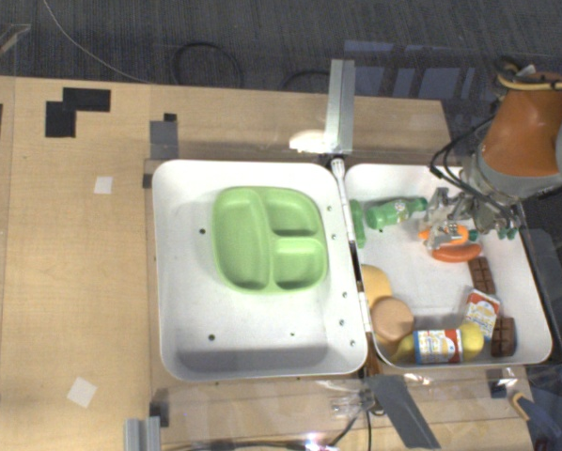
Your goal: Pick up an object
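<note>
My gripper hangs over the upper middle of the right bin, its fingers pointing down at an orange-red piece that lies right under them. Whether anything sits between the fingers is hidden by the wrist. A green bottle lies just left of the gripper. Toward the bin's front lie a tan bun, a yellow piece, a yellow bottle with a blue-and-white label, a brown bar, a small red-and-white carton and a dark brown block.
The left bin holds a green divided tray. A metal post stands behind the wall between the bins. The arm's orange band rises at the right edge.
</note>
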Robot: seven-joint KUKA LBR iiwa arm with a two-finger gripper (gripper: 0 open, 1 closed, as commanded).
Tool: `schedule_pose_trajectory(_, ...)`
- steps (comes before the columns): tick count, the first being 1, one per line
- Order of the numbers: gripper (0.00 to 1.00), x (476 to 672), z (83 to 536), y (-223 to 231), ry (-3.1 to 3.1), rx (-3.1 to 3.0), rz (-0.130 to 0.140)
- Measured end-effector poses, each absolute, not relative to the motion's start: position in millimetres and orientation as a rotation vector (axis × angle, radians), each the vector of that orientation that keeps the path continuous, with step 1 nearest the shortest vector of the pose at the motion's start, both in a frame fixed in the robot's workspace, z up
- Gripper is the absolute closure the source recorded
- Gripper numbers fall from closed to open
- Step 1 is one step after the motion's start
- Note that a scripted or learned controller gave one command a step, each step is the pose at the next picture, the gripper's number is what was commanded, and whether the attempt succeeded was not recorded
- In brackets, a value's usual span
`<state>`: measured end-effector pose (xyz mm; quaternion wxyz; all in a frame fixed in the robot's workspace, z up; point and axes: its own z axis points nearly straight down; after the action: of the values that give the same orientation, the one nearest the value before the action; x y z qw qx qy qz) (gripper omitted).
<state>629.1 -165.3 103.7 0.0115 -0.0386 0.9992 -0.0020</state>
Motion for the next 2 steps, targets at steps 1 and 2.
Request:
schedule_pose_trajectory(1,0.0,628.9,103,-165,3.117,-0.121,-0.006)
schedule_pose_trajectory(2,0.0,627.9,89,-142,3.13,-0.027,-0.002)
